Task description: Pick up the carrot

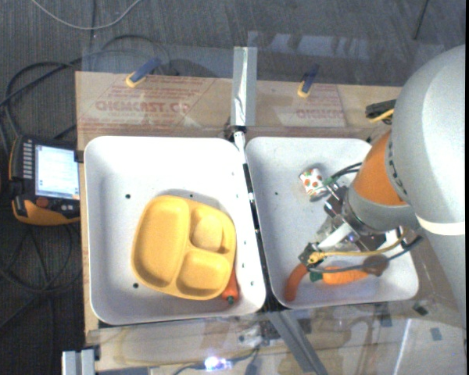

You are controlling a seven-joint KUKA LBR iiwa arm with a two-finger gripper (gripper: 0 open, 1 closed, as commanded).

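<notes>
The carrot [345, 276] lies on its side near the front edge of the right bin [281, 178], orange with a green top pointing left. My gripper [313, 258] comes in from the right and hangs low over the carrot's green end, very close to it or touching it. Nothing in the view shows the carrot lifted; it rests on the bin floor. The wrist, its orange band [375, 182] and some cables hide part of the bin's right side.
A curved red-orange piece [294, 282] lies just left of the carrot by the front wall. A small white cube with coloured dots [312, 181] sits further back. The left bin [109, 209] holds a yellow divided plate [160, 248] and a small orange item [230, 294].
</notes>
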